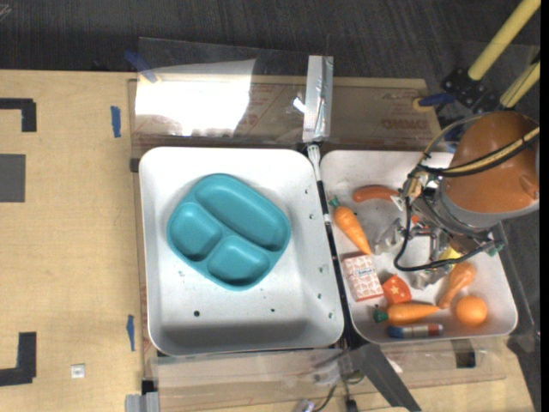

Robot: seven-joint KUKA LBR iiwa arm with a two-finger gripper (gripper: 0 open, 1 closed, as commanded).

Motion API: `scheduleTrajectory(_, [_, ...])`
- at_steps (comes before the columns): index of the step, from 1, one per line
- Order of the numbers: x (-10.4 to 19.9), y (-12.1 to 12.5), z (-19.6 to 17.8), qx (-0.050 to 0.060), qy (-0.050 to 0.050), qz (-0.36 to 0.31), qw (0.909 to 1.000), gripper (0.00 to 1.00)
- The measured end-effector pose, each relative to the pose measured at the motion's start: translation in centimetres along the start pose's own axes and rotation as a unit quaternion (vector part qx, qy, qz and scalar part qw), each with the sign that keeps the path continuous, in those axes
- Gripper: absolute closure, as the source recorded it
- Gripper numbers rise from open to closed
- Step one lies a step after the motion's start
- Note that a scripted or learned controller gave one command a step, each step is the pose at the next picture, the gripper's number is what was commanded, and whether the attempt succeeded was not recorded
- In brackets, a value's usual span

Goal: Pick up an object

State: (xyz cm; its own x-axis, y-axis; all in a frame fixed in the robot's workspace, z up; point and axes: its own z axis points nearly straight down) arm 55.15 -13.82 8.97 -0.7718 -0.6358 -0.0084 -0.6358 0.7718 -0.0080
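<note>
Down over the right bin (506, 320) hangs the arm (485, 174), its orange band bulging at the right edge of the frame, with dark cables looping below it. The gripper (410, 234) sits low in the middle of that bin, a tangle of metal and wire, and whether it is spread or closed is impossible to tell from this angle; nothing can be made out between its tips.

Toy food lies scattered around it. A carrot (352, 229) lies at a slant near the bin's left wall, and a sausage (375, 193) sits just above and to its right. Below the carrot rests a small patterned packet (361, 277), and beside that a red piece (395, 289). A second carrot (413, 312) lies flat near the bottom wall, with a marker-like stick (415, 330) just under it. An orange ball (471, 312) sits in the lower right corner, and an orange piece (457, 281) leans just above it.

The left bin (163, 316) holds a teal divided plate (227, 230), tilted, near its centre. Clear plastic sheeting (202, 97) lies above the bins on the tan bench (64, 230).
</note>
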Motion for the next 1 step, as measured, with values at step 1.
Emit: scheduleTrajectory(1, [1.20, 1.62, -0.06, 0.001, -0.002, 0.007, 1.0000, 0.00])
